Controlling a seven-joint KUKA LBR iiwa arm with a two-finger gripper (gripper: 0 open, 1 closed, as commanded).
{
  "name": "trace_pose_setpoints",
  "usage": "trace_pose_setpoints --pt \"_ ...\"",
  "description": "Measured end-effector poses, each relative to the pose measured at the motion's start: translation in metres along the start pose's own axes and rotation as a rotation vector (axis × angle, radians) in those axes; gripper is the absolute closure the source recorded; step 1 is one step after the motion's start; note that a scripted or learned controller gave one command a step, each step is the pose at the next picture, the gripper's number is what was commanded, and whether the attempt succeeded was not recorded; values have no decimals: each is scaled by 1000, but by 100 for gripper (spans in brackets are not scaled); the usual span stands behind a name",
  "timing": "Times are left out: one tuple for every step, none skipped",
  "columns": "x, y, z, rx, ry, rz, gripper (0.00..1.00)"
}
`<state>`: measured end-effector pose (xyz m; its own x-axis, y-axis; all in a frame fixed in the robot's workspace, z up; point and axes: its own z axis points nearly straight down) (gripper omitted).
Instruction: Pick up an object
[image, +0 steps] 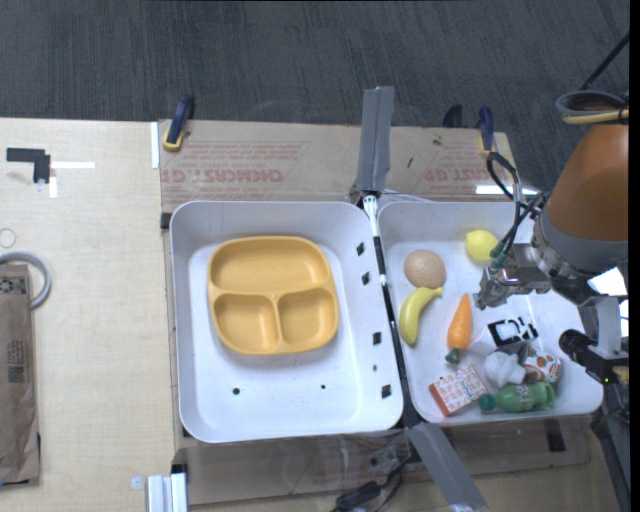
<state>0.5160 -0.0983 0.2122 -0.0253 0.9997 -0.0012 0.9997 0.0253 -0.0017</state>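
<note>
dark grey carpet (250, 50) up top, pale wood bench (80, 300) on the left, cardboard (270, 160) behind the bins

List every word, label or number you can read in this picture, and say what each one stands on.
"CHEMCAST", printed in red and upside down, on the cardboard sheet behind the bins; the letters beside it are too blurred to read.
Brown paper bag: print too small to read.
Snack packet: print too blurred to read.
Green bottle: label unreadable.
</note>
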Motion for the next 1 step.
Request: trace_pose_setpoints --pt "0 0 0 0 0 0 0"
